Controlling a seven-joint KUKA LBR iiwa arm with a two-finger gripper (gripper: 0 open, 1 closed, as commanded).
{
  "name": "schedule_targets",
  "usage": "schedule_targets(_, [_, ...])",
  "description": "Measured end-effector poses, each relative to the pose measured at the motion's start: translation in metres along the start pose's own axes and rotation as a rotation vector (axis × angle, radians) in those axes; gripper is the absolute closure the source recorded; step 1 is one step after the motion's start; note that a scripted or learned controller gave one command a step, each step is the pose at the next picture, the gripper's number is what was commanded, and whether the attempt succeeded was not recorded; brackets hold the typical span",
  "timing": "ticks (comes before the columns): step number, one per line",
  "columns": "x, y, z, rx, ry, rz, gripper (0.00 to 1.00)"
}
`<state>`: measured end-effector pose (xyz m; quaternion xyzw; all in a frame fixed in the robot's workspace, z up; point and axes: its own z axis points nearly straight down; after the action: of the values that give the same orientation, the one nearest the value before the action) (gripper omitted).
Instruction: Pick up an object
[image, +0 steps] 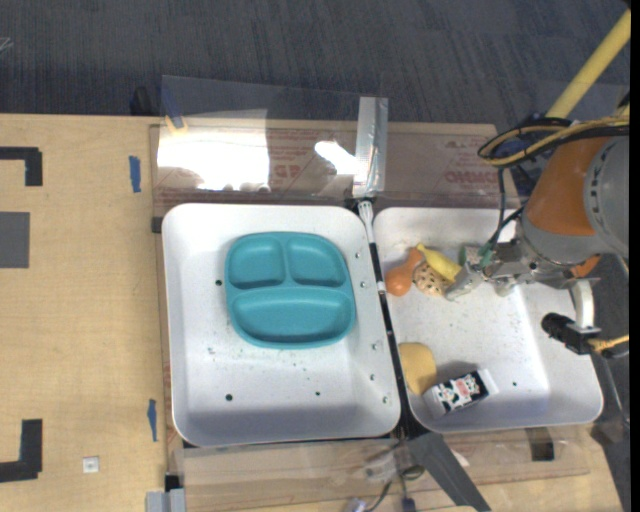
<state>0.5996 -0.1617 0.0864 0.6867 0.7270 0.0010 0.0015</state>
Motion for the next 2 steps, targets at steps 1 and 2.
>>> schedule_targets(1, [0.004, 0.059, 0.002, 0.021, -0.001, 0.132, 0.0])
schedule_targets(2, [0.062, 0.068, -0.014, 0.016, 0.001, -0.053, 0.0])
